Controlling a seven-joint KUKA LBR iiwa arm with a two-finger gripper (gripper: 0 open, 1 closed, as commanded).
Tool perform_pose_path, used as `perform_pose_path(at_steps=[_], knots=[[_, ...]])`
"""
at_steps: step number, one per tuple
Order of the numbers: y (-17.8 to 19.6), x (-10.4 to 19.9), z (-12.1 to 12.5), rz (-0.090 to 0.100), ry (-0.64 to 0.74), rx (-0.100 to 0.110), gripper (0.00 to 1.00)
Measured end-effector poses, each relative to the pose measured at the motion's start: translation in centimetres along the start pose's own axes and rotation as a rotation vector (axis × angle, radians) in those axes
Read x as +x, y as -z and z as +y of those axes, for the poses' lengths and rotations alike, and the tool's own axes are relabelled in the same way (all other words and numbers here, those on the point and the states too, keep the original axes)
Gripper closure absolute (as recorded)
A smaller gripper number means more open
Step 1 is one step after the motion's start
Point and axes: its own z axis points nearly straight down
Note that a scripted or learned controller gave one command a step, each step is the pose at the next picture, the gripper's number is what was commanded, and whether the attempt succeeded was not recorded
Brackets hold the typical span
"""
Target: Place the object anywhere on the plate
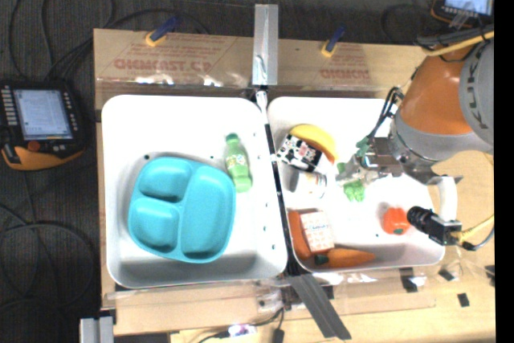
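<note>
Jaws (357, 165) hovering over a green toy (353, 190), grip state I cannot tell; banana (315, 139) crowds close — a bump, plate (183, 209) far off.

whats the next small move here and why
Probably lower the gripper straight onto the small green object just beneath it in the right bin. The blue plate in the left bin carries nothing from the task yet, so a grasp comes first.

Red print on cardboard sheet (173, 64) behind bins, blurred, unreadable; no other legible text.
</note>
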Motion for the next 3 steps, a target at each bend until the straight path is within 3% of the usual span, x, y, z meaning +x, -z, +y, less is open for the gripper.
perform_pose_path(at_steps=[1, 2, 3], knots=[[-0.9, 4.3, -3.2, 0.006, 0.287, 0.000, 1.00], [-2.1, 12.1, -1.5, 0.006, 0.276, 0.000, 1.00], [-2.0, 18.0, 3.4, 0.003, 0.413, -0.001, 1.00]])
